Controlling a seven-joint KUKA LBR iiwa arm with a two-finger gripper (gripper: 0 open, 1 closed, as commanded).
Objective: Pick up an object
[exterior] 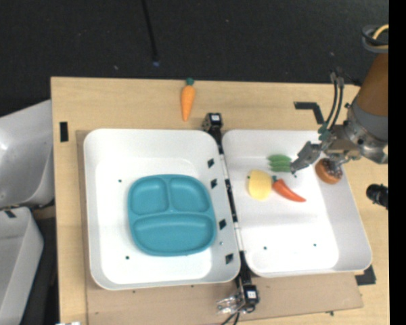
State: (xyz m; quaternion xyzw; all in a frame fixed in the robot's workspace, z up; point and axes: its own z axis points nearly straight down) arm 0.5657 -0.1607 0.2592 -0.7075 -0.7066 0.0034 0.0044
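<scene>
In the right bin lie a yellow lemon-like fruit, a red chili pepper touching its right side, a green leafy piece just above them, and a small brown-orange round object further right. My gripper hangs over the bin's upper right part, between the green piece and the brown object. One dark finger slants down-left toward the green piece. Nothing shows between the fingers.
A blue divided plate lies in the left bin. An orange carrot rests on the wooden bench behind the bins. Small black clips sit along the seam between the bins. The arm's orange band is at the right edge.
</scene>
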